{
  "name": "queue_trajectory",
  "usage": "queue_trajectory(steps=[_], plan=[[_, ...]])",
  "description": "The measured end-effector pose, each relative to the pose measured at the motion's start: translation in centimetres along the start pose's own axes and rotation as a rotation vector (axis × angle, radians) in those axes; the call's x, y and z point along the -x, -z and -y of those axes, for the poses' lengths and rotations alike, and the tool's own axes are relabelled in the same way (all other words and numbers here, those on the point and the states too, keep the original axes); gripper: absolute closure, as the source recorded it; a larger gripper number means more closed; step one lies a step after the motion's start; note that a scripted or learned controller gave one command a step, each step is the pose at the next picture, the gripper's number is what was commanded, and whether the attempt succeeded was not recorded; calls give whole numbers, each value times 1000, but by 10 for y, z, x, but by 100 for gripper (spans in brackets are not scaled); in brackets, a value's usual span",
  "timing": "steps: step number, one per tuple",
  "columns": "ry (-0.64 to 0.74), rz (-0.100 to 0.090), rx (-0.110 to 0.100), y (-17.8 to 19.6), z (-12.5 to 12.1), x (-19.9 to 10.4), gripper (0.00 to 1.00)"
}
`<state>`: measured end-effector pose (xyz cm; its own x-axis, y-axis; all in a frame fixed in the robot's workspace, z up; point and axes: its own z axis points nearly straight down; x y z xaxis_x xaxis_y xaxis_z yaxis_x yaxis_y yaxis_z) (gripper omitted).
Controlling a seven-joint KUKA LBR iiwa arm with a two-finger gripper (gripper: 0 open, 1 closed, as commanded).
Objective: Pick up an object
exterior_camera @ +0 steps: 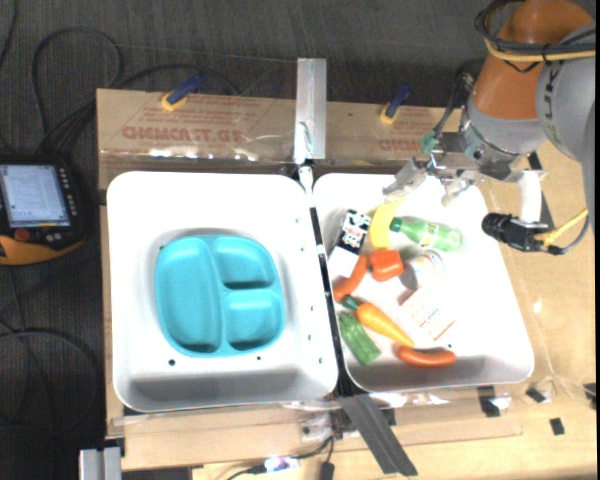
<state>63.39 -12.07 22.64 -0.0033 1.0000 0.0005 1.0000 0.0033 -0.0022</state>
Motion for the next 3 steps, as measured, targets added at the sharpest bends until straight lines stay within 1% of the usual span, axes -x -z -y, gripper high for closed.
queue_trajectory(steps=[1,2,3], plan=[[29,3,0,-13,0,-11,0],[72,8,34,-110,-8,24,0],[-13,6,57,-115,-5,32,0]])
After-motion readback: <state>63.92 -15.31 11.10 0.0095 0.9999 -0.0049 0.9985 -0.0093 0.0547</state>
